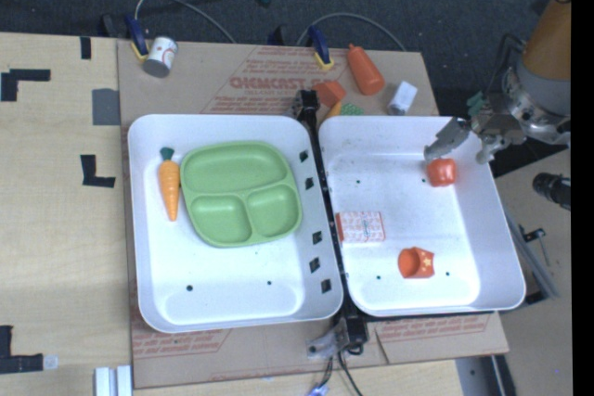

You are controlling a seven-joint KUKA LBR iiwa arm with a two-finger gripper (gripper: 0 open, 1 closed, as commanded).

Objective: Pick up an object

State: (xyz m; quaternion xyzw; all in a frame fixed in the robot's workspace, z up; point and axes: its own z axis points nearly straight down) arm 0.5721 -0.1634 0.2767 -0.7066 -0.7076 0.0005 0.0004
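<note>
Orange cup [416, 262] low in right bin [483, 227], well apart from jaws.

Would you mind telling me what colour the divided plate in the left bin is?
The divided plate is light green, seen clearly in the camera view.

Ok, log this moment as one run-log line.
phase: reaching | gripper: above right bin, next to red object | grasp: none seen | orange cup, card: right bin | carrot, green tray: left bin

Small red-orange object [442, 172] in right bin's [483, 227] upper part
</note>
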